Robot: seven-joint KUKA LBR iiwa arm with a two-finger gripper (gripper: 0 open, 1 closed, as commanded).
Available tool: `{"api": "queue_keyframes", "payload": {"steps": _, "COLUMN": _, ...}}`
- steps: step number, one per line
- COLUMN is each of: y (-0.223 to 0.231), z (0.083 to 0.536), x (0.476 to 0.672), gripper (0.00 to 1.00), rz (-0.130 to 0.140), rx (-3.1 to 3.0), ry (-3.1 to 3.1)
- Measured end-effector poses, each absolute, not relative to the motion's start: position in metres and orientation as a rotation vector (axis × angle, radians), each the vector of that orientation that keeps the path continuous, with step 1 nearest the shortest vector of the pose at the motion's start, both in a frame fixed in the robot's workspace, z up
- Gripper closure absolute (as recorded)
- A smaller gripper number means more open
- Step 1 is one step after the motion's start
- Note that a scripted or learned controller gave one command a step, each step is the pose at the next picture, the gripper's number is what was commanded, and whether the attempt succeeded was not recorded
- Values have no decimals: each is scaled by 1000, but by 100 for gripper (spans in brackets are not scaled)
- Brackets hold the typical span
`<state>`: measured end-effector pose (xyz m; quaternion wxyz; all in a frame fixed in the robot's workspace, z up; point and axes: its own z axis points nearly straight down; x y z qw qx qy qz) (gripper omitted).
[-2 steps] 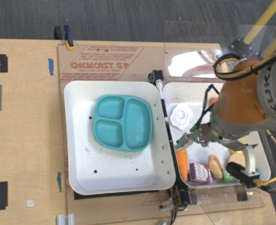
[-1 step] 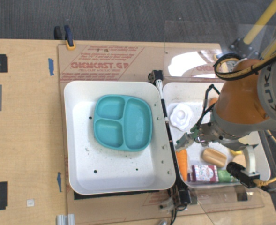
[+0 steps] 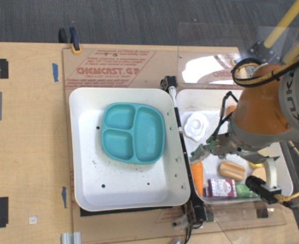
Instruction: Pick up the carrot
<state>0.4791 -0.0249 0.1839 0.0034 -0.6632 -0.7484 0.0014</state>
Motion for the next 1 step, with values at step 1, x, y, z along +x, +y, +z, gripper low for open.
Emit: {"api": "queue_keyframes", "payload": {"steps": 1, "y": -25, "z": 184, "x": 479, "gripper": 0, "rz": 4, "rx": -2079, "ry": -2346}}
